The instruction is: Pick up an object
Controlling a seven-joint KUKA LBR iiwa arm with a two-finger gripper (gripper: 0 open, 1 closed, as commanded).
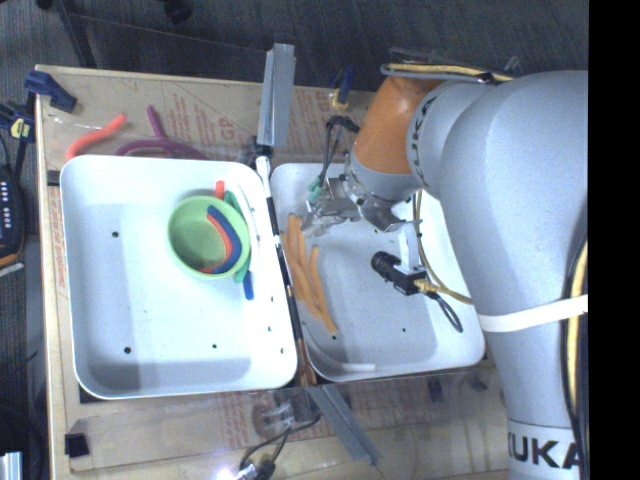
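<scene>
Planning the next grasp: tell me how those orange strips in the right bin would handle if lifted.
The orange strips look long, thin and slightly curved, so probably floppy and light. They lie flat near the right bin wall, so pinching one may be awkward. Several overlap, so others might drag along.

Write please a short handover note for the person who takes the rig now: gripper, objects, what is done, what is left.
Gripper: low in the right bin, at its upper left corner; whether it is open or shut cannot be seen.
Objects: orange sticks lie along the right bin's left wall, just below the gripper. Green cups, nested, with red and blue handles, sit in the left bin.
Done: nothing seen lifted.
Left: grasp one object and raise it, probably the sticks, which are nearest.
</scene>
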